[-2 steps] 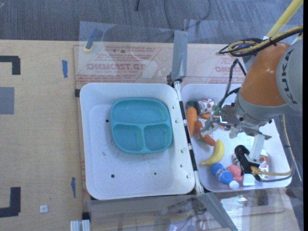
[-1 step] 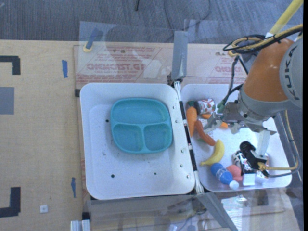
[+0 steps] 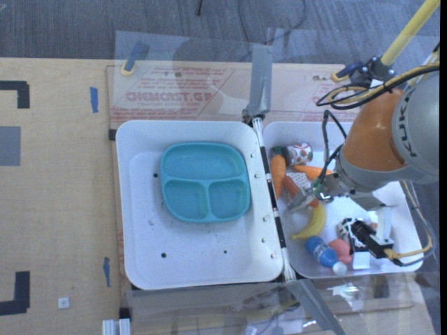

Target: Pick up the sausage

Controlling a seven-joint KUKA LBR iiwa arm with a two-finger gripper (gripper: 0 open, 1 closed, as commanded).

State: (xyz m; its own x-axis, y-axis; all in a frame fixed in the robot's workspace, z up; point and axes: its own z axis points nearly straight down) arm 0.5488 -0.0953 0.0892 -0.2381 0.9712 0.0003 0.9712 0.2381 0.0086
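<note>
Reaching in from the right of the camera view, the grey arm (image 3: 419, 128) with its orange band (image 3: 374, 138) bends down over the right bin (image 3: 412, 204), and the gripper (image 3: 307, 199) sits low among the things in that bin's left half. It is small and dark against the clutter, so whether it is open or closed cannot be told, and nothing can be seen held in it.

Just to the left of the gripper an orange carrot (image 3: 278, 174) lies lengthwise along the bin's left wall. Above the gripper, toward the far end of the bin, stands a small white and red container (image 3: 300, 152), with a second orange piece (image 3: 308, 169) just beneath it. A yellow banana (image 3: 314, 223) curves just below the gripper, near it or touching it.

A blue bottle (image 3: 320, 251) lies near the bin's front wall. Beside it on the right is a pinkish rounded piece (image 3: 340, 248), which looks like the sausage, though it is too small to be sure; it lies apart from the gripper, beyond the banana.

The left bin (image 3: 140, 236) holds a teal divided plate (image 3: 206, 181), set toward the far side and close to the wall shared with the right bin. Both bins rest on a pale wooden bench (image 3: 56, 208) marked with bits of blue tape (image 3: 93, 100)
</note>
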